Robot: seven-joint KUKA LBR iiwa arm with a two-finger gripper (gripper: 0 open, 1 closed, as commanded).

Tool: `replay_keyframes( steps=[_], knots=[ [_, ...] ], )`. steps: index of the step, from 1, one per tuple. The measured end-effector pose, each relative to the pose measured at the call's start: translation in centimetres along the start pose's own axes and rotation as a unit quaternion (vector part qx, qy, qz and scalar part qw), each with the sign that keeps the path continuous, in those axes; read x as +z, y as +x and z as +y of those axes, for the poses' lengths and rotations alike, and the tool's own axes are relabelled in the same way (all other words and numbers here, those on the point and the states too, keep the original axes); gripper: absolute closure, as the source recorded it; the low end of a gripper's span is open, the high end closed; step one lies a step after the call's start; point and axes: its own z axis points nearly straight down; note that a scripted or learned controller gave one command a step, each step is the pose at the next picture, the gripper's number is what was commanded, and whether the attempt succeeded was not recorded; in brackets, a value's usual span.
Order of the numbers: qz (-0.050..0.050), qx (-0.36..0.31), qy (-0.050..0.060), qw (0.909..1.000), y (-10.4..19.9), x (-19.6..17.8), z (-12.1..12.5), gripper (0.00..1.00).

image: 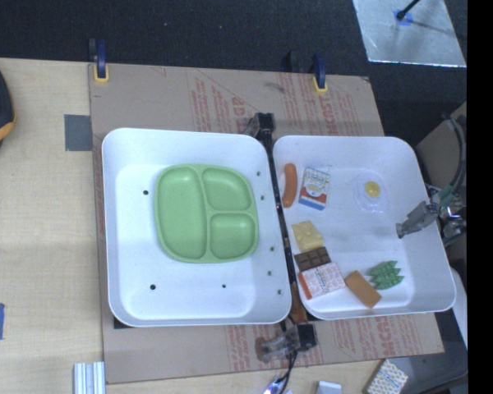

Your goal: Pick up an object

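Nearest the camera, a tan block (pixel 362 288) lies in the right bin (pixel 411 158) beside green leaves (pixel 386 275). Gripper (pixel 412 222) at the bin's right edge; open or closed cannot be told. Left bin (pixel 123 220) holds a green plate (pixel 205 213).

Pale green divided plate (pixel 206 213), white bins (pixel 123 220), orange-red sausage (pixel 290 185), yellow cheese block (pixel 307 235), dark brown chocolate bar (pixel 312 259), green leafy piece (pixel 385 275), blue-and-white carton (pixel 315 188)

Toy foods lie scattered in the right bin (pixel 411 158): a sausage (pixel 289 185) by its left wall, a small carton (pixel 315 189) beside it, a fried egg (pixel 371 191), cheese (pixel 307 236), chocolate (pixel 312 260), a red-and-white packet (pixel 322 281), bread (pixel 362 288) and greens (pixel 385 275) near its front wall.
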Motion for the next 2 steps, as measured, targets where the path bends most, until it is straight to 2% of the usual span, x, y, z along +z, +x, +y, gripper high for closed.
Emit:
replay_keyframes(
  steps=[1,2],
  knots=[
    [0.003,-0.006,0.003,1.0000,11.5,5.4,0.0,0.00],
    [0.000,0.000,0.003,1.0000,9.5,14.1,4.0,0.00]
  ],
)
